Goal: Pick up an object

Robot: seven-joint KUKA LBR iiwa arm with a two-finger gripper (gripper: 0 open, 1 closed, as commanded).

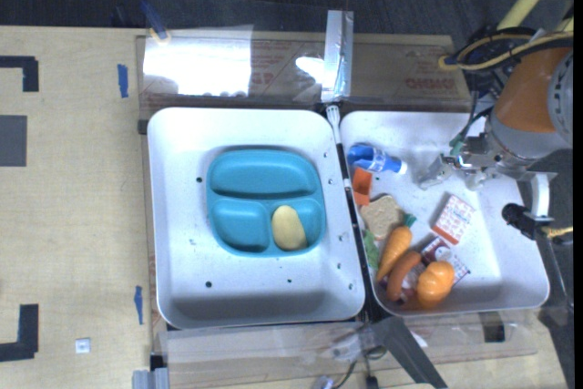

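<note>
Over the right bin [519, 287], my end effector [444, 168] hangs, state unreadable; the small red-and-white packet [453, 219] lies just below it, long axis tilted diagonally.

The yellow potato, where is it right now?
The yellow potato lies in the lower right compartment of the blue tray, inside the left bin.

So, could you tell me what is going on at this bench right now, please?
A grey KUKA arm with an orange band reaches in from the right over the right-hand white bin, its gripper low above a bare patch. Nearby lie a blue plastic bottle, a red-and-white carton and an orange toy carrot. The left-hand white bin holds a blue divided tray with a yellow egg-shaped object.
</note>
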